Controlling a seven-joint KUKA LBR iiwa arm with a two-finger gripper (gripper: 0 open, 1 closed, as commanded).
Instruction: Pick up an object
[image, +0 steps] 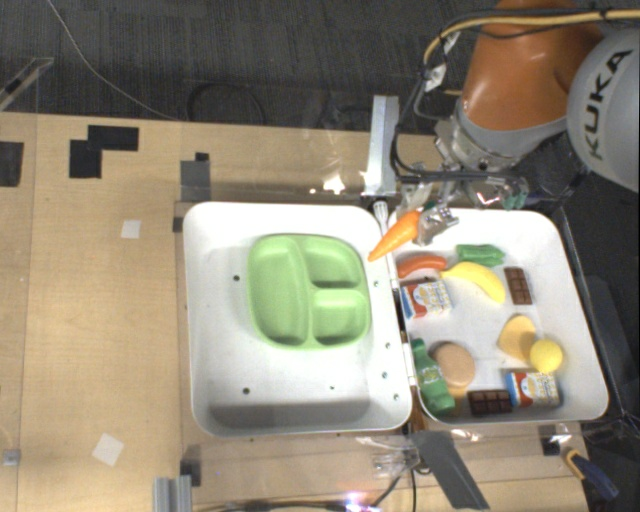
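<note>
One orange carrot (396, 235), tapered, tip slanting down-left | clenched in the pincer (425, 222) | hanging over the seam between two white bins (200, 330) | green tray (305, 290) left.

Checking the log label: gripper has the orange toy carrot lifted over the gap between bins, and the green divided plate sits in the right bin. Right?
Not quite. The green divided plate sits in the left bin, as the camera view shows. The gripper does hold the orange toy carrot over the gap.

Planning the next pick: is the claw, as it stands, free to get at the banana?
Probably not yet: the claw is shut on the carrot. Otherwise the banana lies uncovered on top, just below it.
</note>
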